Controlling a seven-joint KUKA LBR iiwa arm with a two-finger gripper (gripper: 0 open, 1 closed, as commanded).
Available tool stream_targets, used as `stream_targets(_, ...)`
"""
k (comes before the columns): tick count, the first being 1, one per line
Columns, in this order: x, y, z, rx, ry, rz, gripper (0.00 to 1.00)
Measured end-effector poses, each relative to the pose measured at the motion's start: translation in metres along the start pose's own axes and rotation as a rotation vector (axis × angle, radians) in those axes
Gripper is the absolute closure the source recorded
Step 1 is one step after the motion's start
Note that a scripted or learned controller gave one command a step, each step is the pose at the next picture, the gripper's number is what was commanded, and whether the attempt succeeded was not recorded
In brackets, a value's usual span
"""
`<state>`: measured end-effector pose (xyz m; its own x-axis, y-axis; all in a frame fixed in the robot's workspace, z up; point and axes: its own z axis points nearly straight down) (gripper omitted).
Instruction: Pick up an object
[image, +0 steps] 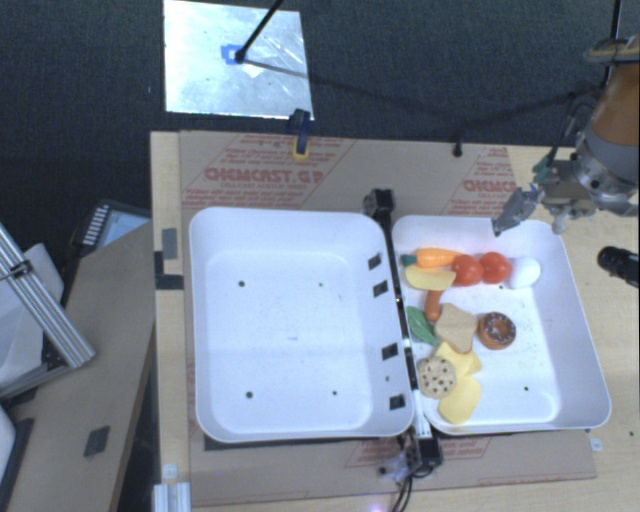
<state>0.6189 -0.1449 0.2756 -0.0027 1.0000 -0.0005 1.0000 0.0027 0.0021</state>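
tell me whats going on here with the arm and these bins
A grey robot arm's two-finger gripper hovers over the back edge of the right white bin, holding nothing. Toy food lies there untouched: an orange carrot, two red tomatoes, a white egg, a brown doughnut.

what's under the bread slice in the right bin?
The bread slice lies over a yellow cheese piece and beside a green leaf. Whatever lies beneath its middle is covered.
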Motion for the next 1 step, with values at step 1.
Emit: stream_targets(1,0.0559,-0.0107,0.1985,0.01,0.004,-0.002,0.0)
